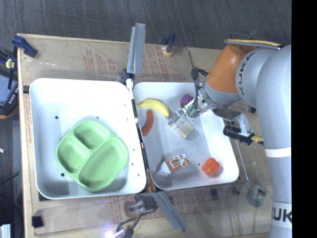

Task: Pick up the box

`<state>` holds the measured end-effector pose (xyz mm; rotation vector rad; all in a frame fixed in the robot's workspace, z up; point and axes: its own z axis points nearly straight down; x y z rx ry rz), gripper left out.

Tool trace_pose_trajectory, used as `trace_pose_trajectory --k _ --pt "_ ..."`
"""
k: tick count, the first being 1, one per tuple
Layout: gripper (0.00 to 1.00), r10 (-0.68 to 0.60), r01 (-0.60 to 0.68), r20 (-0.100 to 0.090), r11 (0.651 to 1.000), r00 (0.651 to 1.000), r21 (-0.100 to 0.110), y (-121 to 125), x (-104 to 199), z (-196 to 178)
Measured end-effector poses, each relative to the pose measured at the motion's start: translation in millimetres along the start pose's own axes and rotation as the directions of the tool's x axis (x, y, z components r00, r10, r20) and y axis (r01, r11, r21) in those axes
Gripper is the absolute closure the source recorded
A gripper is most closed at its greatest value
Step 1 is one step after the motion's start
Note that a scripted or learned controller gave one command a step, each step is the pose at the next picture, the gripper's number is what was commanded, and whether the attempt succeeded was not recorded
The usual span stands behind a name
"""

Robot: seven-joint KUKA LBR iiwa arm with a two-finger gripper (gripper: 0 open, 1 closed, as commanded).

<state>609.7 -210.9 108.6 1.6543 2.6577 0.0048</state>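
Note:
The box (177, 163) is a small brown and white carton lying near the front wall of the right bin (225, 133). My gripper (183, 124) hangs over the middle of that bin, well behind the box and just right of the banana (154, 106). Nothing of the box touches it. The grey arm with its orange band comes in from the right over the bin's far right corner.
The right bin also holds a reddish sausage (147, 122) by its left wall, a purple item (186, 100) partly hidden behind the gripper, and an orange-red fruit (210, 166) right of the box. In the left bin lies a green divided plate (92, 155).

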Motion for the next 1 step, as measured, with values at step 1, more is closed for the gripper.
trace_pose_trajectory --k 1 --pt "0.00 0.018 -0.018 -0.001 1.000 1.000 0.003 -15.8 9.2 11.7"
